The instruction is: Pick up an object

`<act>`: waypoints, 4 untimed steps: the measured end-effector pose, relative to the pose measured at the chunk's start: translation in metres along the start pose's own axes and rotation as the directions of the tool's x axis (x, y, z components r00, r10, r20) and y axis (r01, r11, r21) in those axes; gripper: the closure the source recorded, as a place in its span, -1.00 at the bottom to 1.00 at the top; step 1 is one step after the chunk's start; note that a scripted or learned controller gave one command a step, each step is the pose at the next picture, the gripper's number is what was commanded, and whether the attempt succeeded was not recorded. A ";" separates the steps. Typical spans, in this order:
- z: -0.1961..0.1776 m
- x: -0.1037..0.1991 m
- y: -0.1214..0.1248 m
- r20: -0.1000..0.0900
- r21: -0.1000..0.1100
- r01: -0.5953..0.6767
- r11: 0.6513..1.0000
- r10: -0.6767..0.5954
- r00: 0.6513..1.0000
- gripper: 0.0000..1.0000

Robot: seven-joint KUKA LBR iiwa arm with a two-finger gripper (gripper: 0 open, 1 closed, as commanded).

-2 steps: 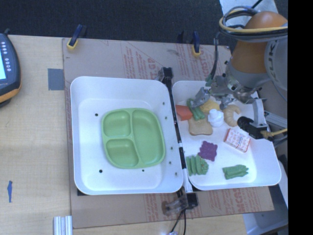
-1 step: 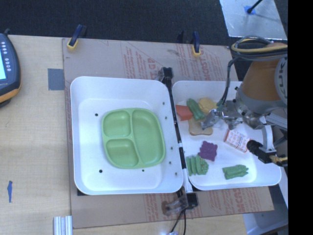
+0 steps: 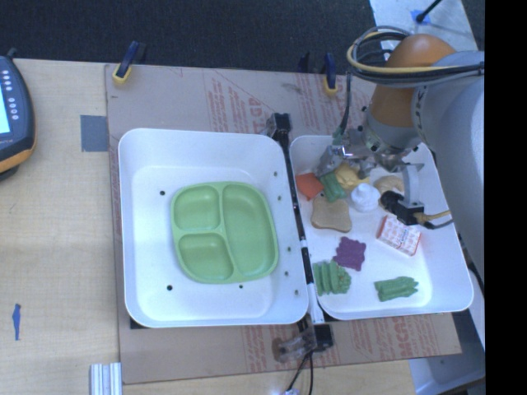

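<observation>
The gripper hangs over crowded toys at the right bin's back edge; whether it grips cannot be told. Toast and purple piece lie nearer the front; the left bin holds a green tray.

One fixed camera above the bench, looking down aslant, both bins framed
</observation>
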State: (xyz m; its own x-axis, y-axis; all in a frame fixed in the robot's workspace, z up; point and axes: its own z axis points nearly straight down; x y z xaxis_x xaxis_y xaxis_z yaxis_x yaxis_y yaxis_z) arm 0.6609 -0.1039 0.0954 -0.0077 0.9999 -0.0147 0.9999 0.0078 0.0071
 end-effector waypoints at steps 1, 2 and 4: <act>-0.024 -0.108 -0.091 -0.012 0.014 -0.015 1.000 0.015 1.000 -1.00; 0.005 -0.086 -0.023 -0.013 0.005 0.000 1.000 0.000 1.000 -1.00; 0.005 -0.108 -0.107 -0.017 0.019 -0.007 1.000 0.007 1.000 -1.00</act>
State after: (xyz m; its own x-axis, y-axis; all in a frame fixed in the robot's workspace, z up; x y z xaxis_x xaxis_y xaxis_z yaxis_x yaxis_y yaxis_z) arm 0.5548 -0.2126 0.0913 -0.0008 1.0000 0.0020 0.9999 0.0009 -0.0120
